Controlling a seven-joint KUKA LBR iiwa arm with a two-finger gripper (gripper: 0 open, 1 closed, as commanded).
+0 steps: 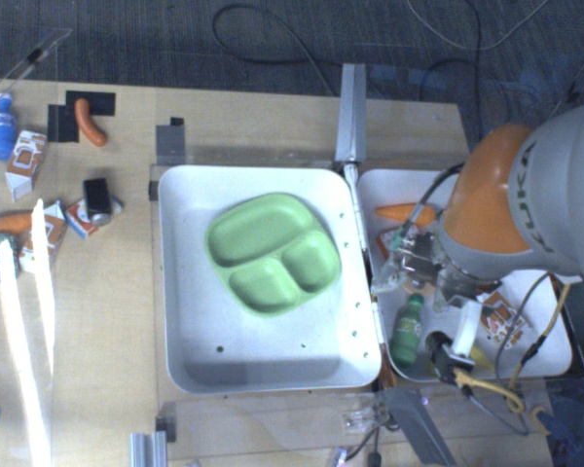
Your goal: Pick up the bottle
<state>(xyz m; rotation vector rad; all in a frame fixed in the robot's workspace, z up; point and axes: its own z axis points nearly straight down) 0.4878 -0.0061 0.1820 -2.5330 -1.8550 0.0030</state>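
Bottle (pixel 407 327) lies in the right white bin (pixel 555 358).

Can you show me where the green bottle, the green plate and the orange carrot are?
Small green plastic bottle (pixel 406 327), camera view, on its body.
Pale green divided plastic plate (pixel 273 251), camera view, on its middle ridge.
Orange carrot (pixel 401 212), camera view, on the part showing beside the arm.

Right bin (pixel 561 358) mostly under arm (pixel 526 197); pincer (pixel 420 266) state unclear.

green bottle (pixel 406 327) hemmed by bin wall (pixel 377 319), arm above, cables (pixel 467 358) beside, carrot (pixel 406 212) beyond
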